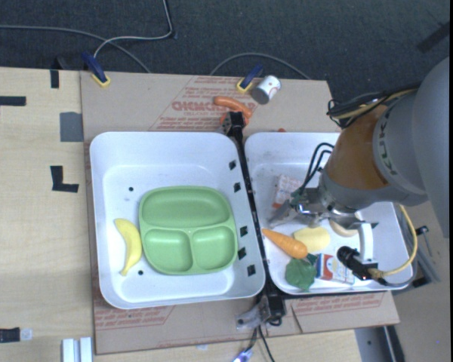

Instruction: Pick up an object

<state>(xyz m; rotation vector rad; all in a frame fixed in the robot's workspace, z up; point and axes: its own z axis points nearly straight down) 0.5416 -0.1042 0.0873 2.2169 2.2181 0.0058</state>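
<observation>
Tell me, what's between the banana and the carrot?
The green divided plate lies between the banana and the carrot, then the bins' walls, in the camera view.

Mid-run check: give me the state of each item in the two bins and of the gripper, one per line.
green divided plate: flat in the left bin, compartments bare.
banana: lying in the left bin, beside the plate's left edge.
carrot: lying in the right bin, near the divider.
pale yellow piece: lying right of the carrot.
green leafy piece: at the right bin's front.
gripper: low in the right bin, above the carrot; grip unclear.
</observation>
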